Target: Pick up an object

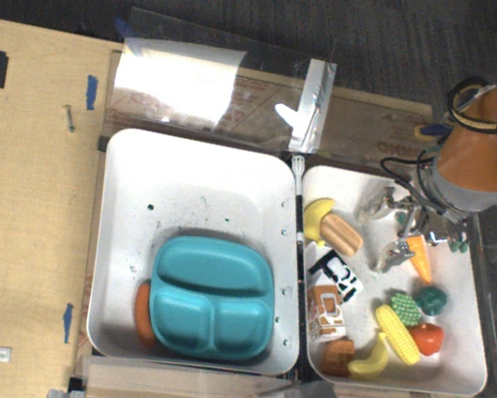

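My gripper [393,232] hangs over the upper part of the right bin [481,311], below the orange wrist band [486,149]. Its metal fingers [397,256] stand open with nothing between them. An orange carrot [422,258] lies just right of the lower finger, close to it. A hot dog [341,234] and a yellow piece [317,213] lie to the gripper's left. Lower in the bin are a black-and-white box [338,274], a brown box [326,314], corn [396,332], a banana [373,358], a tomato [429,339] and broccoli [430,299].
The left bin [134,202] holds a teal divided tray [212,297] with an orange thing [143,313] partly under its left edge. A clear plastic sheet [178,86] and a metal divider [310,109] stand behind the bins. Cables [467,94] loop near the wrist.
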